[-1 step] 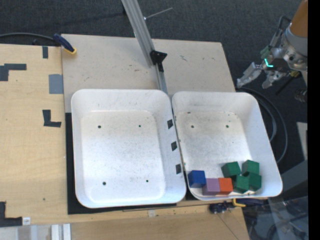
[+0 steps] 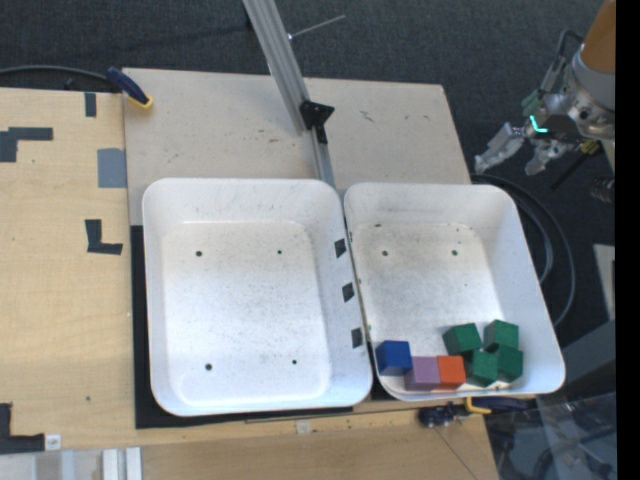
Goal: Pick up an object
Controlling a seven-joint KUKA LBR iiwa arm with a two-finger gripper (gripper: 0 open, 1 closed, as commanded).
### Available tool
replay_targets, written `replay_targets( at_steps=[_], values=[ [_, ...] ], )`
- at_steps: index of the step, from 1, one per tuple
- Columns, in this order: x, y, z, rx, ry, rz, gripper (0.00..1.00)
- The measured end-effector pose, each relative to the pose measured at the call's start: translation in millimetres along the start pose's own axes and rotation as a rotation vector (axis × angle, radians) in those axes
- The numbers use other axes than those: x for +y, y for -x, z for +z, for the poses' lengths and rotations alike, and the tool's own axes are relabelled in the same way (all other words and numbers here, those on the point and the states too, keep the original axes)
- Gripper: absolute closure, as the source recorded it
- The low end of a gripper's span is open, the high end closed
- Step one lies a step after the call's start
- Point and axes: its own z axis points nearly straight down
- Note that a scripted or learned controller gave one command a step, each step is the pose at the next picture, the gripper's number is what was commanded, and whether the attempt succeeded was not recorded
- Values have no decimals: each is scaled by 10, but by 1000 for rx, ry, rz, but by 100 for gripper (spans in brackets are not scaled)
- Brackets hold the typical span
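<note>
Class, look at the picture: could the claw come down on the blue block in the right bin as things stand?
Probably yes. The claw hangs outside the right bin, and nothing lies over the blue block. But the bin wall and the purple block crowd two of its sides.

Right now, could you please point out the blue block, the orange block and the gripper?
blue block (image 2: 394,356): camera view, middle of its top face.
orange block (image 2: 451,370): camera view, middle of its top face.
gripper (image 2: 520,151): camera view, midway between its fingertips.
</note>
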Motion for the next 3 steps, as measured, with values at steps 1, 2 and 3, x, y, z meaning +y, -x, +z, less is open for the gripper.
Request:
replay_targets(
  at_steps=[1, 2, 3],
  values=[
    [-66, 1, 630, 2, -6, 1, 0],
    [-172, -8, 1219, 2, -6, 1, 0],
    [-110, -79, 1795, 2, -6, 0, 0]
  ],
)
